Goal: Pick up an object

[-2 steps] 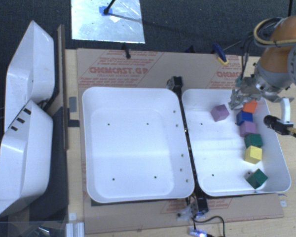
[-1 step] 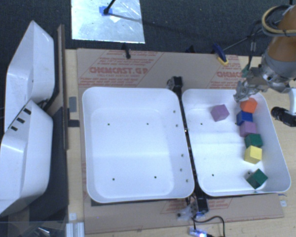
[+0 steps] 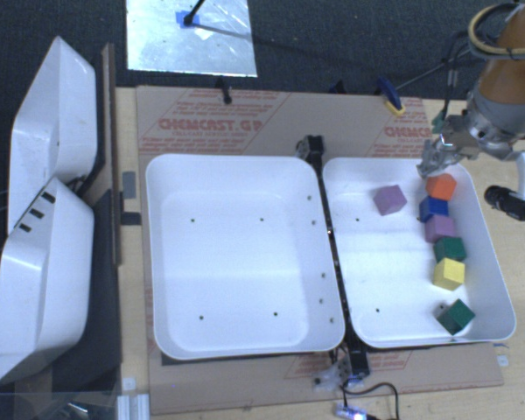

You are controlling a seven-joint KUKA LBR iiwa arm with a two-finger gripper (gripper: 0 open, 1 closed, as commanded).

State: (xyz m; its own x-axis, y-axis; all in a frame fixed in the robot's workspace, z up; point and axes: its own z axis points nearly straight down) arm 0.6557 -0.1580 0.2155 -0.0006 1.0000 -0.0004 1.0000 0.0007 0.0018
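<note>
Pincer (image 3: 437,158), finger state indeterminate, poised at the far right corner of the right bin (image 3: 381,335), just above the orange block (image 3: 441,186). Step in hand, as judged: approach before the grasp; the next move calls for a short descent onto that block. Nearer along the right wall lie blue (image 3: 433,207), lilac (image 3: 439,227), green (image 3: 450,248), yellow (image 3: 448,273) and dark green (image 3: 456,316) blocks; a purple block (image 3: 389,199) sits left.

left bin (image 3: 236,322) open, blocks (image 3: 444,234) crowding right wall
</note>
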